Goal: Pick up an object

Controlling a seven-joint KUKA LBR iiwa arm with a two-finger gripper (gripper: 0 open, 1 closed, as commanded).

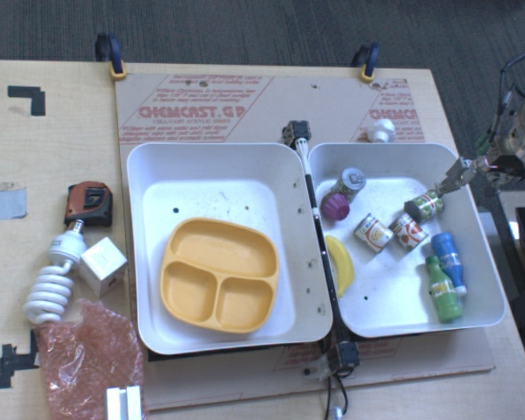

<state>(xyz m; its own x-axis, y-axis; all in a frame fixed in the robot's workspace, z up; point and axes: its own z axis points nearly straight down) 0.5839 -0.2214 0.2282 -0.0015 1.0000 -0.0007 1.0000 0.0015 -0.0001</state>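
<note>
Cans crowd bottles under the claw, grip unreadable; desk board reads "CHEMCAST".

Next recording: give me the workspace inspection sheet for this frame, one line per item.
Surface: wooden bench with a protective sheet, held by two clamps.
Job's things: right bin holds small cans, a purple ball, a yellow piece, a blue bottle and a green bottle. Left bin holds a yellow divided tray.
Clutter: tape measure, spiral bulb, white cube, pink bag, all left of the bins.
Gripper: gripper at the right bin's upper right; fingers unclear.
Cables: wires at the right edge.
Surroundings: grey carpet.
</note>
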